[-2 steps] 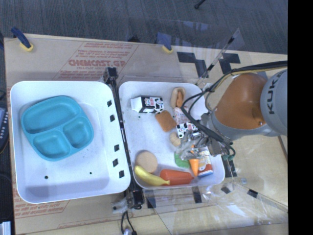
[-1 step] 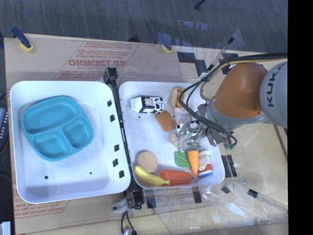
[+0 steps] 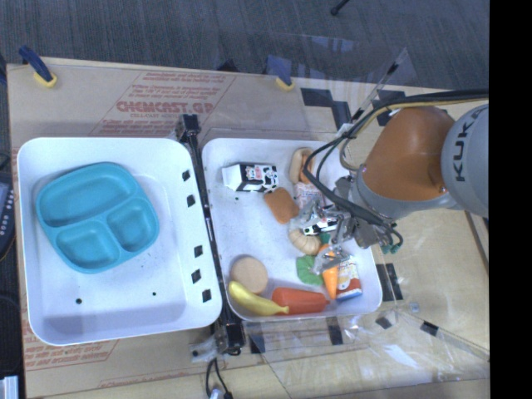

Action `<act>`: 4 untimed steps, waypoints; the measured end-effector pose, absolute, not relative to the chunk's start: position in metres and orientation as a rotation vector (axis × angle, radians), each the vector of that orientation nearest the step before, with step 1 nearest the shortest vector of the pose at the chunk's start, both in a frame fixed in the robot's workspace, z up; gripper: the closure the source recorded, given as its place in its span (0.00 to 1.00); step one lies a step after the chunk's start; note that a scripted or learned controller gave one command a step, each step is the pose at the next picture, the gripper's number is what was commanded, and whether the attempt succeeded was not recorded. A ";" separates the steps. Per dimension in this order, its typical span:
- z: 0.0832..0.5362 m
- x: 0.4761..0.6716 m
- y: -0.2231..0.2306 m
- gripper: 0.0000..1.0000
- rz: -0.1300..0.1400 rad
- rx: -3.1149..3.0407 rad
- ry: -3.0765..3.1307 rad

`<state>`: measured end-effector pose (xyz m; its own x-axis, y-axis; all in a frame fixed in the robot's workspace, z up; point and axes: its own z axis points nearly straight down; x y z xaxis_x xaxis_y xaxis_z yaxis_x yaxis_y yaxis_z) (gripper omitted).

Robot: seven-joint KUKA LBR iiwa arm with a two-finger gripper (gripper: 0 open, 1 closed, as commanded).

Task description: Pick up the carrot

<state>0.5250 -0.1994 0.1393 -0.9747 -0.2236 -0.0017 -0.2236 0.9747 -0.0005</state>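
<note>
The tool (image 3: pixel 332 238) hangs low over the right-hand shallow white bin (image 3: pixel 218 223) on the desk, but honestly can't tell its state with cables in the way. The stubby orange-red carrot (image 3: pixel 301 299) lies against the bin's near wall, touching the yellow plastic banana (image 3: pixel 254 301), so it looks awkward to reach.

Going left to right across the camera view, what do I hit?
Blue plate → black divider → milk carton → carrot → gripper → orange band of the arm.
</note>
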 end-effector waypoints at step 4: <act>0.114 0.516 -0.196 0.00 -0.005 -0.268 3.121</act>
<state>0.5163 -0.1963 0.1135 -0.9854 -0.1703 -0.0089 -0.1703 0.9854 -0.0037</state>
